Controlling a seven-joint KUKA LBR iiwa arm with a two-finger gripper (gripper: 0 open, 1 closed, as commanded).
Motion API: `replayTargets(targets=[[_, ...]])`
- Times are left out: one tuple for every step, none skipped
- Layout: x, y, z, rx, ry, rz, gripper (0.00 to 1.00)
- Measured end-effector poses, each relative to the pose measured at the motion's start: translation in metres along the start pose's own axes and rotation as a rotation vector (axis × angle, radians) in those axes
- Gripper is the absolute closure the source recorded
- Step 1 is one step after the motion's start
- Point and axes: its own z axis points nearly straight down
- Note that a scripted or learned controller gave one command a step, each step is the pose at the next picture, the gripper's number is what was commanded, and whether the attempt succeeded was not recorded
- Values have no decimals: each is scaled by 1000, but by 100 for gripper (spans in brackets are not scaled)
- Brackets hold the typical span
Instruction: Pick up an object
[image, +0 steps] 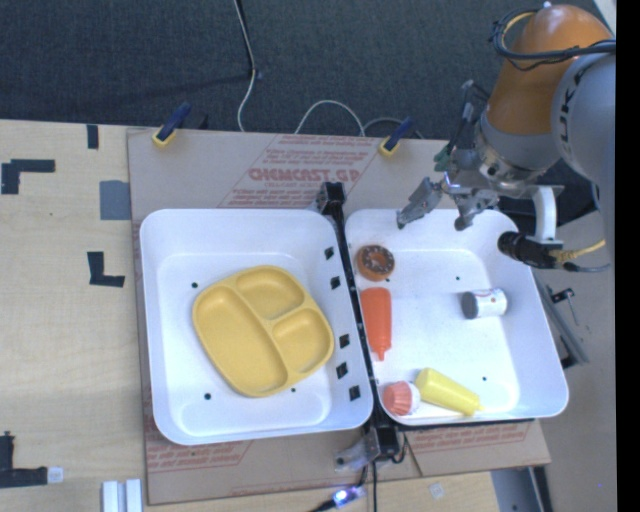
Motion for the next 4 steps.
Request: replayTargets(targets=[[0, 2, -8, -13, -1, -3, 0], [0, 12, 42, -10, -2, -3, 0], [-9, 13, 100, -8, -3, -2, 0], [-5, 16, 159, -18, 2, -1, 0]])
